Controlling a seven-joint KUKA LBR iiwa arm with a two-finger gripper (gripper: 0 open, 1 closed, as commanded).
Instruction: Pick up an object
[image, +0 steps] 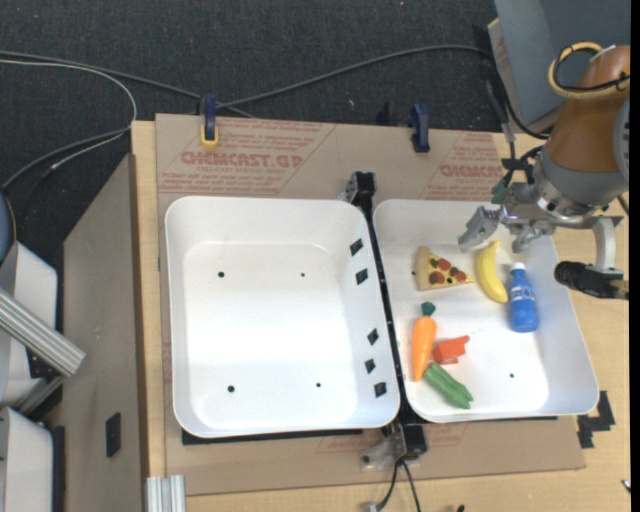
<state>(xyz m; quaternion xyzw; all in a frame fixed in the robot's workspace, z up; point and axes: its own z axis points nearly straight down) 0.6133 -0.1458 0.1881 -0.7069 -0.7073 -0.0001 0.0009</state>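
Two shallow white bins sit side by side on the desk (300, 150), their inner rims nearly touching along a dark seam down the middle. The left bin (190, 300) offers a wide stretch of bare floor, all its walls free to approach. The right bin (565, 385) is more crowded, though its near right corner and far left corner have open room.

In the right bin a slice of toy pizza (441, 270) lies toward the far left, with a yellow banana (489, 273) just beside it on the right. A blue bottle (521, 297) lies next to the banana, close to or touching its lower end. Nearer the front, an orange carrot (424, 340) lies lengthwise near the inner wall, a small red-orange piece (452, 348) just beside it, and a green pepper-like piece (448, 386) below them, near the front rim.

The grey arm (590, 110) comes in from the right, and its gripper (508, 228) hangs over the far edge of the right bin, just above the banana's top end. The jaws look spread apart, with nothing between them.
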